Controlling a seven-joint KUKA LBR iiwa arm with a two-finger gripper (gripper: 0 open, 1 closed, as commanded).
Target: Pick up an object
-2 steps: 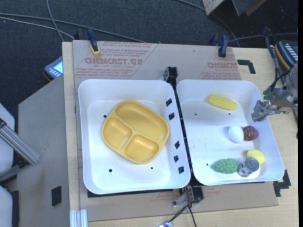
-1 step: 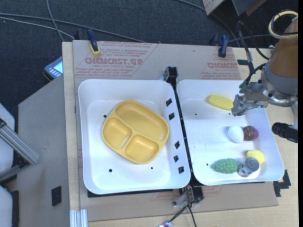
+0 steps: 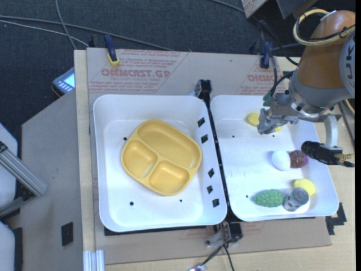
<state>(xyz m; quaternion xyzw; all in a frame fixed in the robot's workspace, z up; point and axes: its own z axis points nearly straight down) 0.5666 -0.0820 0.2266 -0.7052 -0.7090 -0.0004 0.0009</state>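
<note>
Camera view: gripper (image 3: 268,123) low in the right white bin (image 3: 237,151) over a small yellow object (image 3: 253,118); finger state cannot be told; nothing visibly lifted, pick outstanding.

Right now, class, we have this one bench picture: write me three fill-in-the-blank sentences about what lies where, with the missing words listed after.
1. The yellow tray lies in the ____ bin.
2. The pincer hovers over a small ____ object in the right bin.
3. The green object lies beside the ____ rim of that bin.

Missing words: left; yellow; near
</note>
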